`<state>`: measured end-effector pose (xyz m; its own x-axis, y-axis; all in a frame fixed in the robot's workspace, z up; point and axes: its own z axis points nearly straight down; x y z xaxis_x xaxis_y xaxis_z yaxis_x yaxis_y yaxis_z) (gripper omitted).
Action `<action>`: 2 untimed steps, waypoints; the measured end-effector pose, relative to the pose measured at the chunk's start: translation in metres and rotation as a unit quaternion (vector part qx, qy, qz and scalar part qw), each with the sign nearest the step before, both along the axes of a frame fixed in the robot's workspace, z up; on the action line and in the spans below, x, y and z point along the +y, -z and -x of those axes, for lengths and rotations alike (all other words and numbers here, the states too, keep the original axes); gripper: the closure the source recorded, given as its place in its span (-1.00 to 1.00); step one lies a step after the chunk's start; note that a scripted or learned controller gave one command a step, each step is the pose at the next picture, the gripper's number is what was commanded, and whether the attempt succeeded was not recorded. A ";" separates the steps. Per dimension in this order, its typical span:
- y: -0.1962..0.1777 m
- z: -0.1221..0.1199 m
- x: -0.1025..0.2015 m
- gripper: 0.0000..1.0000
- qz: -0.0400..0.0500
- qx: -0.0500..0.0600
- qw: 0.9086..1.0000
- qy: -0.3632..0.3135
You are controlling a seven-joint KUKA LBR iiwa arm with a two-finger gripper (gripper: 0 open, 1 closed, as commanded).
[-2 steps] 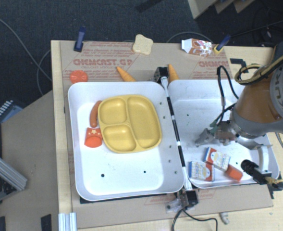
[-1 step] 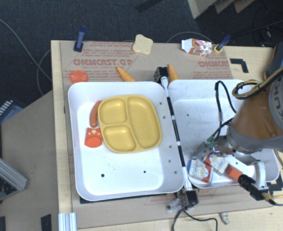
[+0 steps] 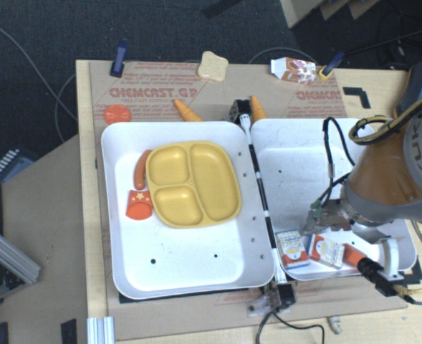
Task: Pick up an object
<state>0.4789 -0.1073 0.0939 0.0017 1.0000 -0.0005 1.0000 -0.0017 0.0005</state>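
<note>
the arm's gripper [image 3: 317, 221] hangs low over the right bin [image 3: 296, 163], just beside the small cartons [image 3: 307, 249] at its near edge; i cannot tell its state, and the next move calls for lowering onto a carton.

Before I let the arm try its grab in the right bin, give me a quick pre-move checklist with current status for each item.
1. Targets present in the right bin: ok. Two small cartons and an orange piece lie along its front edge.
2. Arm positioned over those items: ok, it hangs above the bin's front right.
3. Pincer state: cannot tell, the wrist hides it.
4. Anything held already: cannot tell.
5. Cartons clear of the bin wall: not ok, they sit tight against the front rim.
6. Left bin undisturbed: ok. The yellow tray, sausage and red cup lie apart from the arm.
</note>
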 end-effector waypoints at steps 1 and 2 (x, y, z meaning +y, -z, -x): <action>-0.108 -0.001 -0.021 1.00 0.001 -0.002 1.000 -0.001; -0.107 0.000 -0.021 -1.00 0.000 0.000 1.000 -0.001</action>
<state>0.4791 -0.1282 0.2009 -0.0001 1.0000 -0.0006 1.0000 0.0001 0.0002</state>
